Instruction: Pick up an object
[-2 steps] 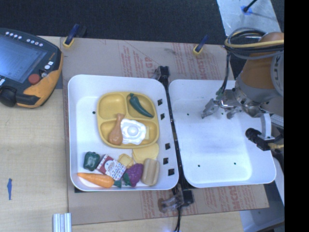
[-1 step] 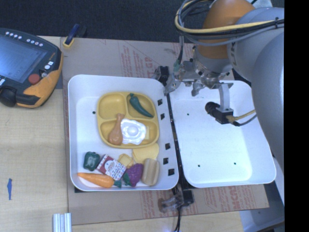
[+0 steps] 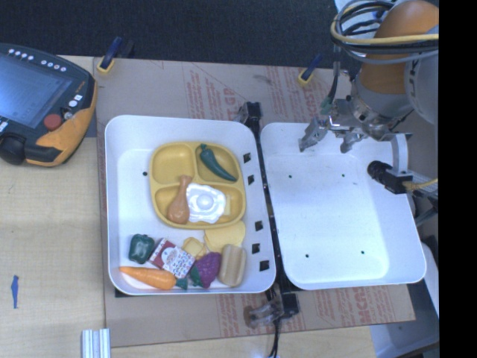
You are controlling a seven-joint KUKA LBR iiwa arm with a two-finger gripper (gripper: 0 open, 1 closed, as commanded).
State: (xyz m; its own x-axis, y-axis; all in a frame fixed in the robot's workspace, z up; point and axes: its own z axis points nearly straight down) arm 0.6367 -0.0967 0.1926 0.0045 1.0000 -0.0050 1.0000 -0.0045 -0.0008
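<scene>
My gripper (image 3: 327,143) hangs over the far edge of the right bin (image 3: 373,263), its two fingers spread apart with nothing between them. In the left bin (image 3: 119,200) lies a yellow divided plate (image 3: 165,162) holding a green chili pepper (image 3: 215,162), a brown drumstick (image 3: 179,202) and a white fried egg (image 3: 205,202). Along that bin's near side lie a green bell pepper (image 3: 140,247), an orange carrot (image 3: 147,277), a red and white packet (image 3: 171,259), purple grapes (image 3: 206,267), a tan bread roll (image 3: 232,265) and a yellow cheese piece (image 3: 223,236).
A teach pendant (image 3: 41,103) with a dark screen rests on the bench at the far left. Black clips (image 3: 258,222) line the seam between the bins. Cables (image 3: 376,21) loop above the wrist at the upper right.
</scene>
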